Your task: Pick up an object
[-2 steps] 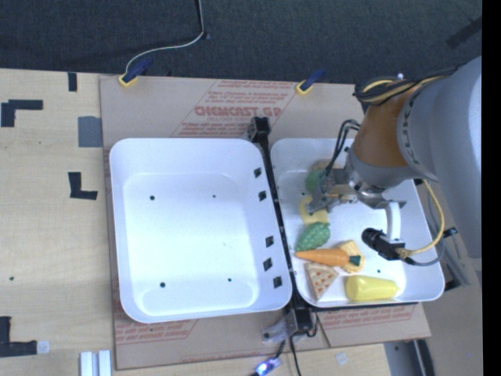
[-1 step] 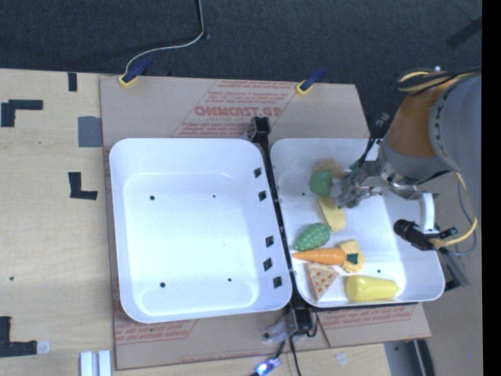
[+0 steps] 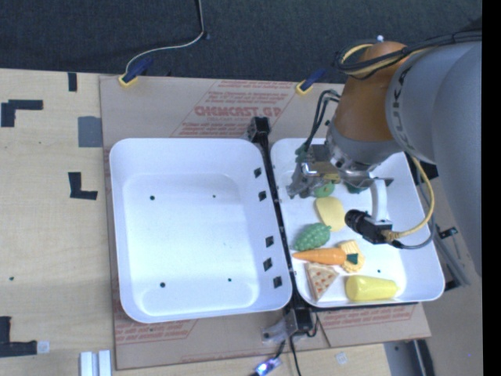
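My gripper hangs low over the far part of the right bin, and a green thing shows just beside its fingers. A pale yellow oval piece lies right below it. Further toward the front are a green bumpy piece, an orange carrot, a small corn cob, a tan pizza slice and a yellow block. The grey arm with its orange band hides the bin's far right corner.
The left bin stands beside the right one, parted from it by a black-clipped divider. Both rest on a cardboard sheet on the bench.
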`<state>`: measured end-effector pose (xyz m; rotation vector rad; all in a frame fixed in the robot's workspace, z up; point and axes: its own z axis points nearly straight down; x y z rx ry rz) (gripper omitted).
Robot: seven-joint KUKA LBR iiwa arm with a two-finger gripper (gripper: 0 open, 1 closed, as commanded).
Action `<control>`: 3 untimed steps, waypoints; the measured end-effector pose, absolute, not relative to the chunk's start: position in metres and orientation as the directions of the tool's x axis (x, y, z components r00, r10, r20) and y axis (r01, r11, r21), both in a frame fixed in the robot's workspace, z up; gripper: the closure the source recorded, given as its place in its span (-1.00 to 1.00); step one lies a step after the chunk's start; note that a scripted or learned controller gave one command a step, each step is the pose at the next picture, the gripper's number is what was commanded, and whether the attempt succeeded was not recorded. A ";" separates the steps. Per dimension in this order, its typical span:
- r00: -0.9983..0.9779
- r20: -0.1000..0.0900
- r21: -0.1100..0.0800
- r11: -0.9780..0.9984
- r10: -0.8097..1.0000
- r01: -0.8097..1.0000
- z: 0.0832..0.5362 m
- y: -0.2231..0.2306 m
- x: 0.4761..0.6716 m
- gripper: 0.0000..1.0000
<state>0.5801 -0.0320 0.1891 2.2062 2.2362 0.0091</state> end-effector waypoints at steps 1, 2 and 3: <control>-0.004 -0.002 0.006 0.004 1.000 1.000 0.185 -0.053 0.672 1.00; -0.002 -0.002 0.013 0.002 1.000 1.000 0.313 -0.066 0.669 1.00; -0.002 -0.002 0.013 0.002 1.000 1.000 0.414 -0.079 0.669 1.00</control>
